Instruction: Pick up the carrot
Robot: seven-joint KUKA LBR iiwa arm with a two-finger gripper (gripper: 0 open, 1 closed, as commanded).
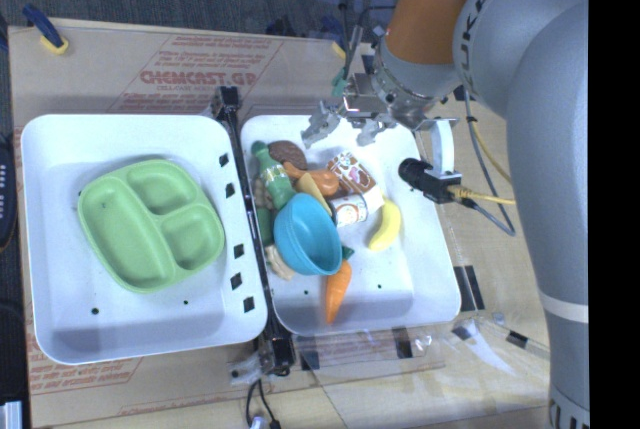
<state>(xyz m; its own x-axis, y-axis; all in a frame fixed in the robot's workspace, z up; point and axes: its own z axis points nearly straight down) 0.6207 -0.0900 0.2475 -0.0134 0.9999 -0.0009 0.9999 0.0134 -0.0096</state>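
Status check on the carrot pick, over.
Gripper open, above right bin's far end. Carrot near front wall, untouched. Blue bowl overlaps its top.

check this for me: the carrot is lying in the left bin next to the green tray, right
Not quite. The camera view shows the carrot lying in the right bin, just below the blue bowl. The green tray sits by itself in the left bin.
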